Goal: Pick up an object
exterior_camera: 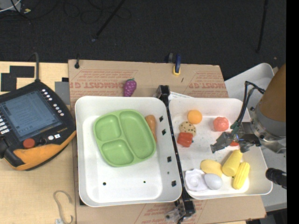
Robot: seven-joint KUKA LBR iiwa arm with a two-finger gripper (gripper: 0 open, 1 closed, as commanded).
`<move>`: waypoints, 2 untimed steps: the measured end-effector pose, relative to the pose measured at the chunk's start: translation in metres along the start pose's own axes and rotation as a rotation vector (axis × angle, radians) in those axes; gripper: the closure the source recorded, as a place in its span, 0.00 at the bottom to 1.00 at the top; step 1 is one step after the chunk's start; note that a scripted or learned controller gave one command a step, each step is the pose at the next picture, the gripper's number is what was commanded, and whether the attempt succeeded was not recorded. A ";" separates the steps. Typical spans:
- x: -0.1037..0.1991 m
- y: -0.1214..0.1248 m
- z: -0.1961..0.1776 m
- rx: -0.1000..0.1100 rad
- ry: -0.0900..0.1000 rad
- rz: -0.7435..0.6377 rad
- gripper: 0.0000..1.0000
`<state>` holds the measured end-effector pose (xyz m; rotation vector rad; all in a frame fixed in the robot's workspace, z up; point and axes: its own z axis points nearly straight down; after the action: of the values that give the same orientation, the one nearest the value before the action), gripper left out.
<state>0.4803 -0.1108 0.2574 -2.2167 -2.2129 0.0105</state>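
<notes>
The white egg-shaped piece (213, 181) lies at the near edge of the right bin (261, 188), touching a white moulded piece (195, 179) on its left. Just behind the egg sits a yellow lemon-like toy (210, 166), and to the egg's right a yellow corn cob (241, 175) lies beside a yellow bottle-shaped toy (232, 163). Further back from the egg are a red block (185, 139) with a speckled cookie (187, 128) against it, an orange ball (195, 117) and a pink-red ball (221, 123).

The gripper (227, 141) hangs low over the right bin, behind the egg and just above the bottle-shaped toy; whether its dark tips are spread or closed I cannot tell, and nothing is seen held between them.

Left of the egg, in the left bin (88, 181), rests a green divided plate (124, 137) with an orange carrot-like toy (151, 125) along its right side. Purple grapes (130, 87) lie on the cardboard (103, 80) behind that bin. A teach pendant (32, 120) sits far to the left.
</notes>
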 end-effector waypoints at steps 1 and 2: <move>0.000 0.002 -0.004 -0.010 -0.002 -0.002 0.00; 0.007 -0.004 0.043 -0.004 0.000 -0.003 0.00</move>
<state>0.4756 -0.1034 0.2140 -2.2149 -2.2181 0.0061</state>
